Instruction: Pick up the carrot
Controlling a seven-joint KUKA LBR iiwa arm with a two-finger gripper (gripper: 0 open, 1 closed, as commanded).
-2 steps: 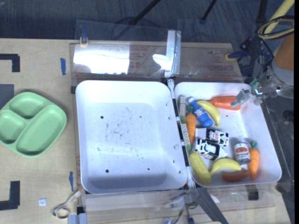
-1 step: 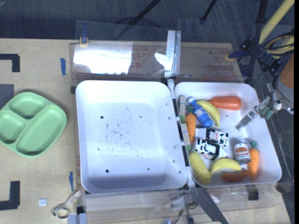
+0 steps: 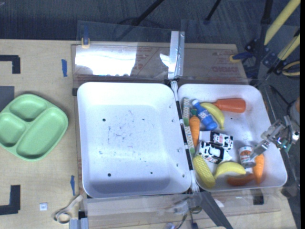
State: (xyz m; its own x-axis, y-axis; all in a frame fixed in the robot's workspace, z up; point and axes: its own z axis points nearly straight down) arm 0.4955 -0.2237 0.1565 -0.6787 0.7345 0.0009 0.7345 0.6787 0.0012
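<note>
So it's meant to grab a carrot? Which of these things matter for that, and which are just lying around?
For the job:
carrot by the divider
carrot at the right bin's front corner
gripper

Just lying about:
bananas and
corn cob
blue bottle
small can
green divided plate

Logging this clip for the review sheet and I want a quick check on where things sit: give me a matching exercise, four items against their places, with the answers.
Column 1
1. green divided plate
2. corn cob
3. blue bottle
4. claw

Column 2
A. near the right rim of the right bin, above a small can and a carrot
B. on the bench, left of both bins
C. front left corner of the right bin
D. back half of the right bin, beside a banana

Pairs: 1-B, 2-C, 3-D, 4-A
</note>
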